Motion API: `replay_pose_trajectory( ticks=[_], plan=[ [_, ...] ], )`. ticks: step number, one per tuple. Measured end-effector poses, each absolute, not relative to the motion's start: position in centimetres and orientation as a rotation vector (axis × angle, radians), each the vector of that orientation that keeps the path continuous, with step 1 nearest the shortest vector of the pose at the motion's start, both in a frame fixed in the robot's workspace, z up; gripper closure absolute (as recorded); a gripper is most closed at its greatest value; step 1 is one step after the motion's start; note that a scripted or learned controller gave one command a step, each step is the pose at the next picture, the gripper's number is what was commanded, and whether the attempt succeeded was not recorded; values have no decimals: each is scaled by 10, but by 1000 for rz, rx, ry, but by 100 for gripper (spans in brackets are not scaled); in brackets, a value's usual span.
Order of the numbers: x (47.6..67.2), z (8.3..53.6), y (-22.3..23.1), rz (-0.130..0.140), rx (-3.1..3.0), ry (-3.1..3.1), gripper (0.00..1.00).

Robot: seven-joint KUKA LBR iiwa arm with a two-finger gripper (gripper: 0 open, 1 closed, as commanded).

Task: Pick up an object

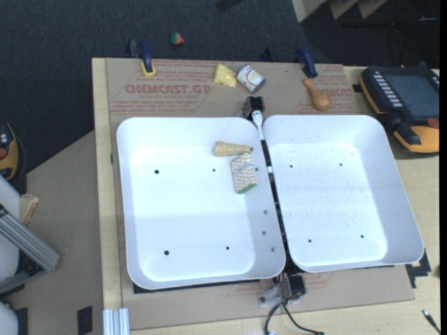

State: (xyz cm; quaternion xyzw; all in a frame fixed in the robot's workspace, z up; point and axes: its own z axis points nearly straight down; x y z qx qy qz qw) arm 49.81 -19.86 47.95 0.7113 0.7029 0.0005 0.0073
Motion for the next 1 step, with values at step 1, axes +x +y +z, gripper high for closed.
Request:
replay_pose_trajectory(
  ticks=[1],
  plan=[
    [499,379,-119,-6,2220,2237,100]
  ],
)
